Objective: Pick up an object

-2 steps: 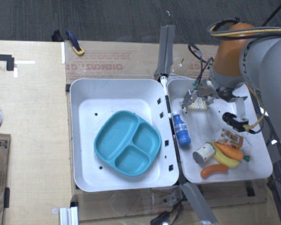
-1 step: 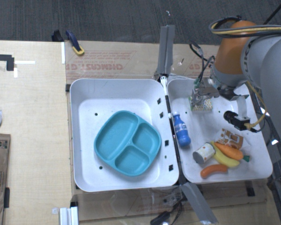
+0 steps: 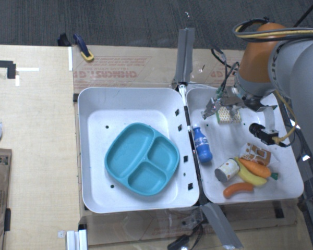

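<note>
Right bin (image 3: 287, 191): blue bottle (image 3: 202, 144), can (image 3: 227, 170), carrot (image 3: 255, 167), banana (image 3: 252, 177), sausage (image 3: 238, 189). Gripper (image 3: 223, 108) at far end, over what may be a small sponge (image 3: 224, 115); fingers' state cannot be told. Descend squarely, close on one item only

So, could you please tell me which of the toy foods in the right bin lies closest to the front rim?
The orange sausage; it lies below the yellow banana and carrot, nearest the front rim.
</note>
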